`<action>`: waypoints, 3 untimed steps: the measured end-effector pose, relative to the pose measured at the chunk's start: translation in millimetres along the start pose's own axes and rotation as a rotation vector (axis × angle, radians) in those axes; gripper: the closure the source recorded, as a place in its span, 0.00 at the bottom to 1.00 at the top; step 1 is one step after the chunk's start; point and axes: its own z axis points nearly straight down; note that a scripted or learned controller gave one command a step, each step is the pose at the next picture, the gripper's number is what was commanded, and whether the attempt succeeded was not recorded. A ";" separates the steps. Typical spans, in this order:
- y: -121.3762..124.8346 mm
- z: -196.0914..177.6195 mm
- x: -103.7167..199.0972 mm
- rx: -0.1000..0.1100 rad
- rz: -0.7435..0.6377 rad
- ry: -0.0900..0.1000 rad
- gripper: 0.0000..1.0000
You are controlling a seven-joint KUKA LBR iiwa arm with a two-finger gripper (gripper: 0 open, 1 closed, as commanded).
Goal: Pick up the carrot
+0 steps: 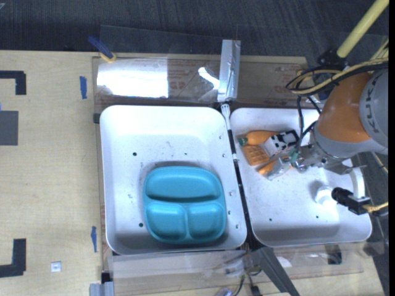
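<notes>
Two white bins sit side by side on the tabletop (49,165), sharing a middle wall.

Camera view: the left bin (117,128) carries a blue divided tray (184,203), lying flat toward the near side and well apart from the work.

The right bin (296,224) has the carrot (258,138) at its far left corner, close to the middle wall. Other orange pieces (259,158) lie just beside it, toward the near side; too small to say what they are.

The arm (352,119) reaches in from the right, and the hand (285,152) is low, next to the carrot's right end. Whether it is touching, I cannot tell.

Hand state: cannot tell how far apart it stands, nor whether it has hold of anything.

Judgement: the hand is placed for a grasp; the carrot's corner position leaves little room on the wall side.
</notes>
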 end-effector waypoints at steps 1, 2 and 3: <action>85.8 1.6 22.9 0.003 0.138 0.001 0.00; 104.2 -97.5 4.3 -0.003 -0.204 -0.003 0.00; 52.7 -0.1 11.4 -0.001 -0.274 0.000 0.00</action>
